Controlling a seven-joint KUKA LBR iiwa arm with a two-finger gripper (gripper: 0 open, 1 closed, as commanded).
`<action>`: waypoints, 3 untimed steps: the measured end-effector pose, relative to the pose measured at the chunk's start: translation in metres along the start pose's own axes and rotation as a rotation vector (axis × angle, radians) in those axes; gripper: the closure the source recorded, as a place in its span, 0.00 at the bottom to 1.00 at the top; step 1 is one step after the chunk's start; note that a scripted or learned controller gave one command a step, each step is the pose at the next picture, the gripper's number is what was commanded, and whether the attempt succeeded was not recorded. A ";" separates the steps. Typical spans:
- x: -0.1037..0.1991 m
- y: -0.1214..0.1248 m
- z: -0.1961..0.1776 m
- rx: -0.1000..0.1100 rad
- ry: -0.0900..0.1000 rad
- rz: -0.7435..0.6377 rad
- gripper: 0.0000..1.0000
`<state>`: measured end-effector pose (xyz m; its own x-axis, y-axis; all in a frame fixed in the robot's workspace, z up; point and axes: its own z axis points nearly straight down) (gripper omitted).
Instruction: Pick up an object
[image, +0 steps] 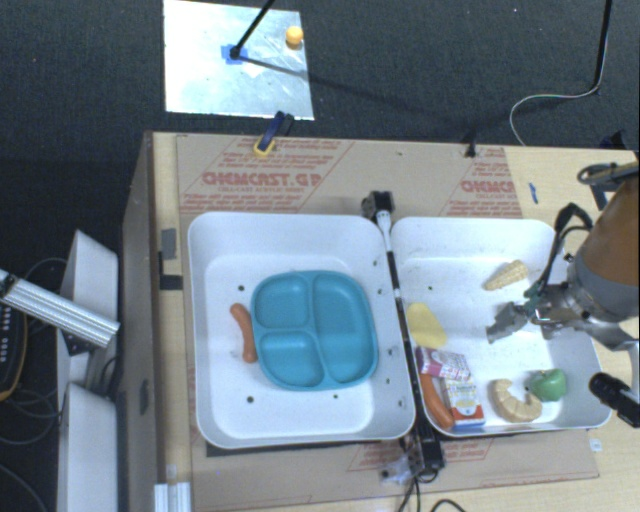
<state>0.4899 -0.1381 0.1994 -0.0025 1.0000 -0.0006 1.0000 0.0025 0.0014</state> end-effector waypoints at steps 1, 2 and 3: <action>0.025 0.046 0.114 -0.004 -0.001 0.001 0.00; -0.002 0.136 0.093 -0.003 -0.001 -0.002 0.00; -0.039 0.179 0.115 0.000 0.000 -0.002 0.00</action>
<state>0.6689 -0.1767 0.0846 -0.0045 1.0000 -0.0009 1.0000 0.0045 0.0019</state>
